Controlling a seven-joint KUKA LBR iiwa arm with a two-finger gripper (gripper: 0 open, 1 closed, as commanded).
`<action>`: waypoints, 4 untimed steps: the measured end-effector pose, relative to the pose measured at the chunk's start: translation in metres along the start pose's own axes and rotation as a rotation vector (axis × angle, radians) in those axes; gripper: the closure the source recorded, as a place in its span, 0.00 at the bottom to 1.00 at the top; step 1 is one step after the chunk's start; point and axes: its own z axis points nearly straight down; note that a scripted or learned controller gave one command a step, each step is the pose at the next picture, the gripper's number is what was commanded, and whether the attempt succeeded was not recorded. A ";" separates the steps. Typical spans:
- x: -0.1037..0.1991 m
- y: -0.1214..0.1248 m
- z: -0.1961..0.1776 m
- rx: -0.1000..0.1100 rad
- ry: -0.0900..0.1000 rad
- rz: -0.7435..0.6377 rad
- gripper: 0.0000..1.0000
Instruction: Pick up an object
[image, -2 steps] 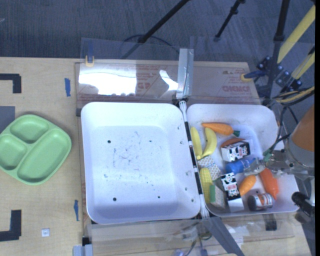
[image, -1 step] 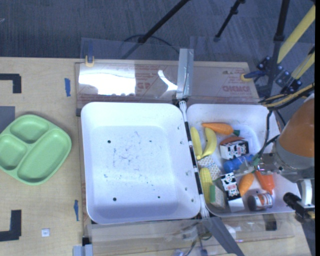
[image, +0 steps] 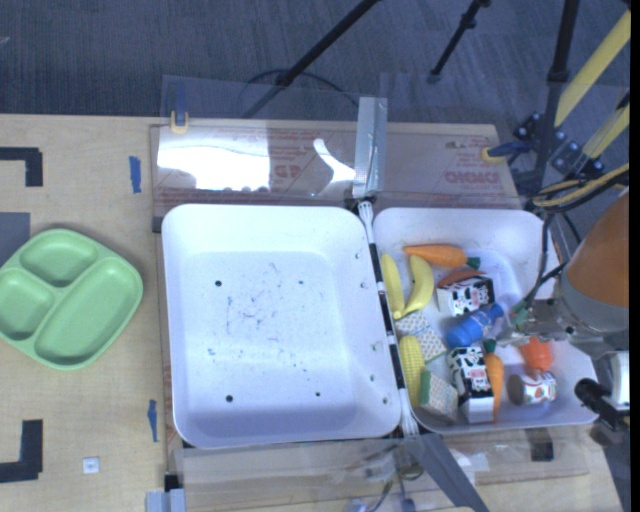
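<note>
- Over the right bin (image: 520, 232), near its right wall, the gripper (image: 528, 322) hangs low among the toys — whether it is wide, narrow or holding anything cannot be told, since its tip is a small dark tangle against the clutter.
- Behind it the arm (image: 600, 280) enters from the right edge, its orange band above the grey wrist, leaning down and leftward into the bin.
- Just below the gripper lies a small orange piece (image: 538, 354), and beneath that a white and red object (image: 535, 388).
- Just left of it sits a blue object (image: 468, 328), with a black-and-white cow block (image: 468, 294) above and another (image: 464, 364) below.
- Farther left lie a carrot (image: 436, 255), a banana (image: 422, 283) and a corn cob (image: 410, 366).
- Beyond the divider sits the left bin (image: 270, 320) — and on the bench, well apart, a green divided plate (image: 66, 297).
</note>
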 end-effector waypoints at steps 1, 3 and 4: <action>0.084 0.104 -0.091 0.048 0.033 -0.188 1.00; 0.077 0.140 0.010 0.052 0.030 -0.059 0.00; 0.050 0.150 0.040 0.048 0.030 -0.119 0.00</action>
